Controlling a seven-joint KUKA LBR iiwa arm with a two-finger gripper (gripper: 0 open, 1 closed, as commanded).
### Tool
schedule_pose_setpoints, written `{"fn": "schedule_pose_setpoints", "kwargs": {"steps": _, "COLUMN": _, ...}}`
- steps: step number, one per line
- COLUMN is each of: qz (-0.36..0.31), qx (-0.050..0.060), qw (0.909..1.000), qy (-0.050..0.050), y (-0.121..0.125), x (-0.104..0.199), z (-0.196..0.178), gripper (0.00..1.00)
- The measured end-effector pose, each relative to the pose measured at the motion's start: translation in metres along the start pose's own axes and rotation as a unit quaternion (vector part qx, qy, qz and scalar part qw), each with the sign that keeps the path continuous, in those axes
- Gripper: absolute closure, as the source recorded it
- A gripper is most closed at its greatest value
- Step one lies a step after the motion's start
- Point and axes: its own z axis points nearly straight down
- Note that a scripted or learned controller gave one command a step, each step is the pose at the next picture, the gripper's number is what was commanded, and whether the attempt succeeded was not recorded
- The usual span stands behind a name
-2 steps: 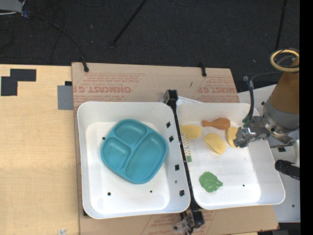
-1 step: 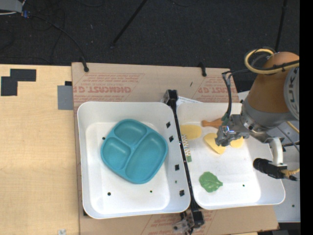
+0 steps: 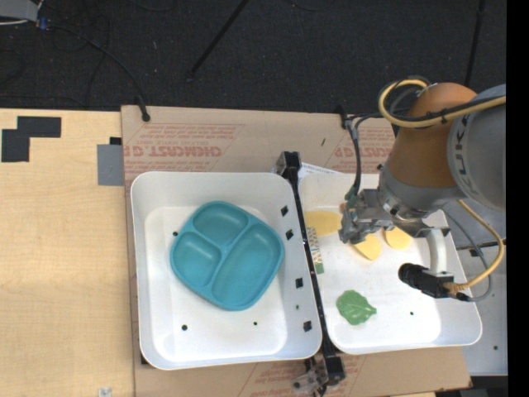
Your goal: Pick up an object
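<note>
1. The grey arm with its orange band (image 3: 434,139) reaches in from the right and covers much of the upper part of the right-hand shallow white bin (image 3: 397,341); whatever lies beneath its wrist is hidden.
2. There are two white bins: the left-hand shallow white bin (image 3: 157,304) and the right-hand one, side by side, meeting along a black divider (image 3: 302,255).
3. One teal plastic plate with three compartments (image 3: 227,255) lies flat in the middle of the left bin.
4. The two-finger gripper (image 3: 359,226) hangs low in the right bin over a cluster of yellow pieces; how far it is open cannot be told, since the dark fingers blur into the wrist hardware, and nothing can be seen held.
5. The pale yellow flat pieces (image 3: 369,249) number about three: one left of the gripper, two just below and right of it. Their outlines are partly covered.
6. One small green leaf-like soft object (image 3: 355,308) lies alone in the right bin, nearer the front, apart from the gripper.
</note>
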Motion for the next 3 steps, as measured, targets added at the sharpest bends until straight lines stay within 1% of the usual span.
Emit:
{"fn": "schedule_pose_setpoints", "kwargs": {"steps": 1, "qz": 0.000, "qx": 0.000, "qw": 1.0000, "qy": 0.000, "y": 0.008, "x": 0.044, "z": 0.001, "gripper": 1.00}}
{"fn": "schedule_pose_setpoints", "kwargs": {"steps": 2, "qz": 0.000, "qx": -0.001, "qw": 1.0000, "qy": -0.001, "y": 0.020, "x": 0.084, "z": -0.009, "gripper": 1.00}}
{"fn": "schedule_pose_setpoints", "kwargs": {"steps": 3, "qz": 0.000, "qx": -0.001, "qw": 1.0000, "qy": 0.000, "y": 0.037, "x": 0.131, "z": -0.009, "gripper": 1.00}}
